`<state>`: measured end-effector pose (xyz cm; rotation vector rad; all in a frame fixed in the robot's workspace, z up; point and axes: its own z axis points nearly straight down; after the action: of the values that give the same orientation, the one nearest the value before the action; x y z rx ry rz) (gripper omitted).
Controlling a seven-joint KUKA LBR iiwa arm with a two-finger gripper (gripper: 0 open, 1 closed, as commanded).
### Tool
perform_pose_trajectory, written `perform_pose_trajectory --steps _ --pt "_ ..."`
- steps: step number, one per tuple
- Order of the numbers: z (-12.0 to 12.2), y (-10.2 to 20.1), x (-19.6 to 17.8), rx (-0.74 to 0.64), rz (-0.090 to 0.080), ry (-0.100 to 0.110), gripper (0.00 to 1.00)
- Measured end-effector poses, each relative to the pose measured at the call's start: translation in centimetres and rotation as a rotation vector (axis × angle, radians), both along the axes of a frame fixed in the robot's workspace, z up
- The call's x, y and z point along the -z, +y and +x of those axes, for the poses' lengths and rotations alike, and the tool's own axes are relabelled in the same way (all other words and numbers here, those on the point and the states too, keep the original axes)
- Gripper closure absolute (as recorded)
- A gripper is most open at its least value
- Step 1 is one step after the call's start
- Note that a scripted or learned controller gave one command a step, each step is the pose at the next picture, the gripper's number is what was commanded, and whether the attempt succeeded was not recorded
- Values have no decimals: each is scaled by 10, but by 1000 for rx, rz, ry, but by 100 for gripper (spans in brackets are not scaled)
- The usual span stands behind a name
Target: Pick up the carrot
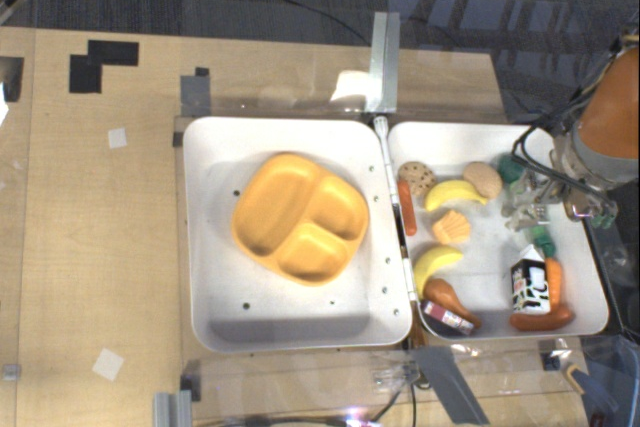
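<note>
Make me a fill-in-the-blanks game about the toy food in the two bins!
1. The yellow divided plate lies in the ____ bin.
2. The carrot has a ____ leafy top.
3. Two yellow ____ lie in the right bin, one above the other.
4. The gripper hangs over the ____ bin.

Missing words: left; green; bananas; right
</note>
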<state>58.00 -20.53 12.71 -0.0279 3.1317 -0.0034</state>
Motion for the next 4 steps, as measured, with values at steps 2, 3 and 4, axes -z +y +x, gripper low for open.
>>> perform_pose_trajectory --steps 2,3,4 --pt "-56 -1 -21 34 1 2 100" --pt "-72 46 -75 246 3 -2 100" --pt "-91 52 -39 266 4 4 100"
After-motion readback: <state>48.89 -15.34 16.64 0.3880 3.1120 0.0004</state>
